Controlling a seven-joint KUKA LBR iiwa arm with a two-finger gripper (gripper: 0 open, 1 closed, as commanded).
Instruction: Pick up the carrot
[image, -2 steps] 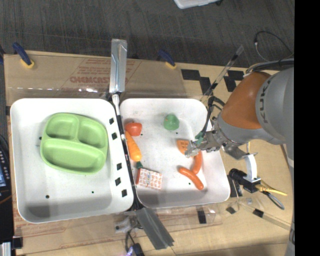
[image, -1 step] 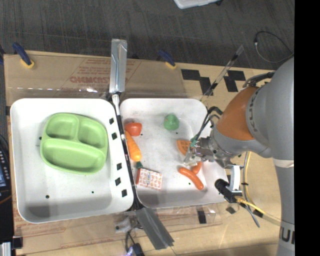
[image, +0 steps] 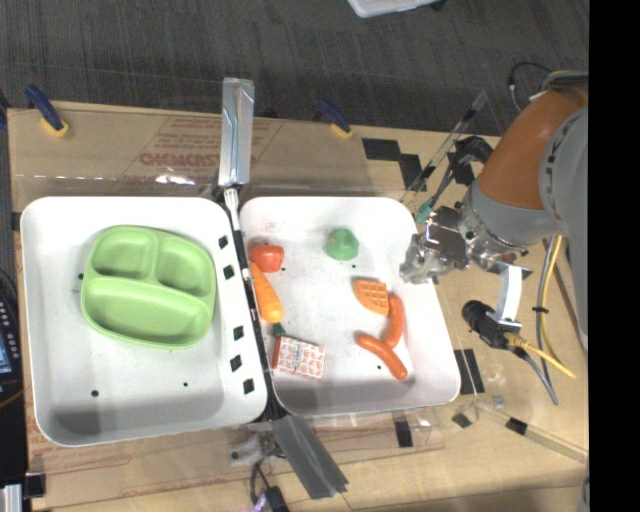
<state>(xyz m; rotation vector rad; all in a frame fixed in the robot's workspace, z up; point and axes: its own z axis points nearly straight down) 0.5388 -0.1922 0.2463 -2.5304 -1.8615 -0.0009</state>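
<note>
The carrot is orange with a small green tip and lies along the left wall of the right bin, just below a red-orange tomato-like piece. My gripper hangs over the right rim of that bin, well to the right of the carrot, with nothing seen between its fingers. The arm's orange band shows at the upper right.
In the right bin also lie a green round piece, an orange waffle piece, two sausages and a small patterned box. A green divided plate sits in the left bin. Cables lie right of the bins.
</note>
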